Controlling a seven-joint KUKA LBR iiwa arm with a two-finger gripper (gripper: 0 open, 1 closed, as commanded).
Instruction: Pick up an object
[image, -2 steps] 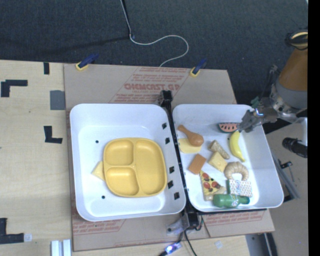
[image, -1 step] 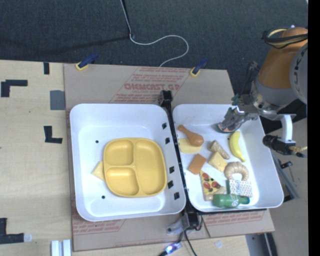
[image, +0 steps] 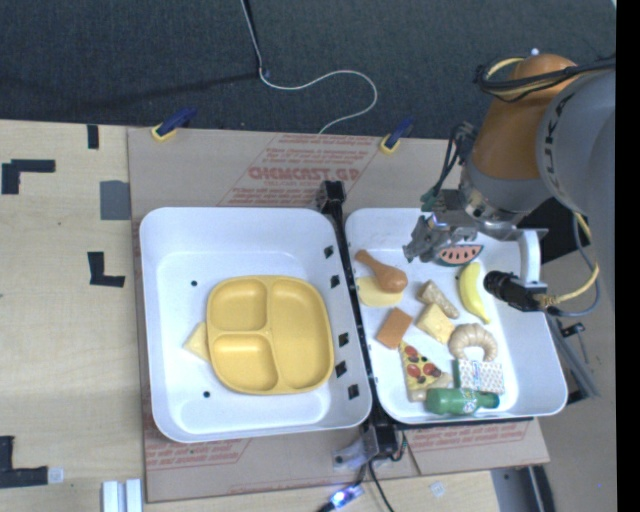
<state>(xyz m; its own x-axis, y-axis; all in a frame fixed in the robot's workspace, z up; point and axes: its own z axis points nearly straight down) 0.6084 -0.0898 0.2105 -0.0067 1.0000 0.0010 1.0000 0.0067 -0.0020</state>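
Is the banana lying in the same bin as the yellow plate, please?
No, the banana lies in the right bin among the toy foods, while the plate sits in the left bin.

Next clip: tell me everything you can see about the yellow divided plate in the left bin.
The yellow divided plate looks like moulded plastic, a rounded square with three compartments: two smaller ones on the camera's left side and one long one on the right. It lies flat, right side up and slightly turned, near the middle of the left bin. A pale yellow wedge-shaped piece sticks out from under its left edge; what it is cannot be told. The gripper hangs over the other bin, well apart from the plate.
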